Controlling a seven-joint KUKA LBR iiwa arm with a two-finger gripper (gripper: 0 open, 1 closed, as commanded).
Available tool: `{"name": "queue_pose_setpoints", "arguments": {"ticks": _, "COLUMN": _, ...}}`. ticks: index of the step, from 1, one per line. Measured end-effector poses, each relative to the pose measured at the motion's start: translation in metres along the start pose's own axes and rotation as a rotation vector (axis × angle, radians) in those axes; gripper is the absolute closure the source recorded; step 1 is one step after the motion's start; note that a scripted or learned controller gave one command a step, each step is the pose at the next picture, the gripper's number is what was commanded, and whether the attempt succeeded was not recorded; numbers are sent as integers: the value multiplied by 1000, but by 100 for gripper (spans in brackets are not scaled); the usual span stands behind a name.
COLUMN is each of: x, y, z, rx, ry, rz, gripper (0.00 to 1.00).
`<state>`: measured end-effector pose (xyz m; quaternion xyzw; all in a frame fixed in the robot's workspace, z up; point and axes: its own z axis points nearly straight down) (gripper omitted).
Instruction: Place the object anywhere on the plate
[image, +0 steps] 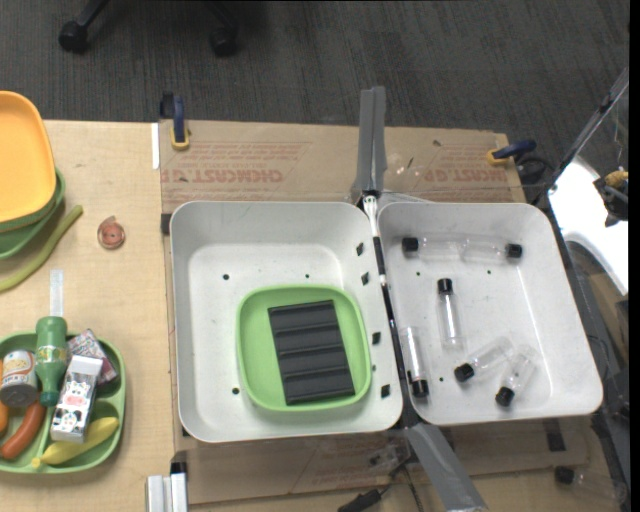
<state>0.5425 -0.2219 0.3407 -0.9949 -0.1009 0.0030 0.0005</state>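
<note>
Wooden bench (120, 180), dark carpet (300, 50) beyond

A green plate (254, 330) carrying a black ridged block (311, 350) is seen in the left bin (200, 240). Clear tubes with black caps (447, 308) are scattered in the right bin (540, 250).

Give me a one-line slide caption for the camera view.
Green plate holding a black ridged block in the left bin; clear black-capped tubes scattered in the right bin.
</note>
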Motion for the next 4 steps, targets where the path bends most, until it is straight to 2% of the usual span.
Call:
{"name": "queue_pose_setpoints", "arguments": {"ticks": 1, "x": 9, "y": 2, "z": -16, "rx": 0, "ry": 1, "rz": -2, "gripper": 0}}
{"name": "queue_pose_setpoints", "arguments": {"ticks": 2, "x": 32, "y": 6, "z": -13, "rx": -2, "ry": 1, "rz": -3, "gripper": 0}}
{"name": "queue_pose_setpoints", "arguments": {"ticks": 3, "x": 27, "y": 6, "z": -47, "rx": -1, "ry": 2, "rz": -3, "gripper": 0}}
{"name": "queue_pose_setpoints", "arguments": {"ticks": 4, "x": 28, "y": 6, "z": -13, "rx": 0, "ry": -1, "rz": 2, "gripper": 0}}
